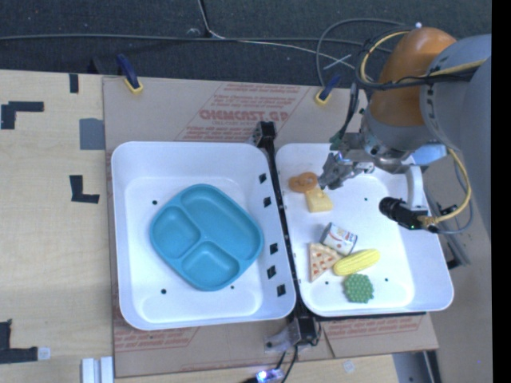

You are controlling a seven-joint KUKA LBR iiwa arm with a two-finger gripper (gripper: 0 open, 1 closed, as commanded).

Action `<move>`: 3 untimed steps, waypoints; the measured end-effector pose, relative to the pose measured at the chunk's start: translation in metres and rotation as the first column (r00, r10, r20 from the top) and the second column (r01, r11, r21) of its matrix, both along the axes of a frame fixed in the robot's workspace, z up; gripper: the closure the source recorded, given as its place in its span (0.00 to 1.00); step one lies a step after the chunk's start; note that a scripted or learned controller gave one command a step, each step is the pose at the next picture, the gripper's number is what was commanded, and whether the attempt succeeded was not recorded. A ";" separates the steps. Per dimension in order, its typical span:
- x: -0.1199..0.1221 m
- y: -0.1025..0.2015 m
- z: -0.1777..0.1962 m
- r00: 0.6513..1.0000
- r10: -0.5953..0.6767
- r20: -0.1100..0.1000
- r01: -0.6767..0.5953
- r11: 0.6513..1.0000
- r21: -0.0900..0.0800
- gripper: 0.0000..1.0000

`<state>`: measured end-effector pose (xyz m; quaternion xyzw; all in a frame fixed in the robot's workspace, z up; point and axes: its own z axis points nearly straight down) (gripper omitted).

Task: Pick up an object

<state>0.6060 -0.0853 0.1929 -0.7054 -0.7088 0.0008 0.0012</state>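
A: The pincer (pixel 331 174) is hanging low over the far left part of the right bin (pixel 399 294), at the end of the grey arm (pixel 471 86) that is reaching in from the right.

B: How far is it standing open, and is it gripping anything?

A: That is not showing clearly enough to say. Its dark tip is sitting just beside the brown ring-shaped piece (pixel 302 183) and just above the pale yellow block (pixel 319 202), and I am seeing nothing plainly caught in it.

B: What else is lying in that bin?

A: Toward the near side a small white carton (pixel 339 238) is lying tilted, a waffle-patterned wedge (pixel 320 260) is sitting to its left, a yellow corn cob (pixel 356 261) is touching that wedge, and a green bumpy lump (pixel 358 288) is resting just below the cob.

B: And the left bin (pixel 132 174)?

A: It is holding a blue divided tray (pixel 206 236), lying flat and turned at a slant, well apart from the arm
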 end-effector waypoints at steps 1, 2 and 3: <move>-0.007 0.047 0.013 1.000 0.001 0.002 -0.001 1.000 0.001 1.00; -0.019 0.096 0.007 1.000 0.001 0.000 -0.001 1.000 0.000 1.00; -0.032 0.155 0.022 1.000 0.003 0.002 -0.003 1.000 0.001 1.00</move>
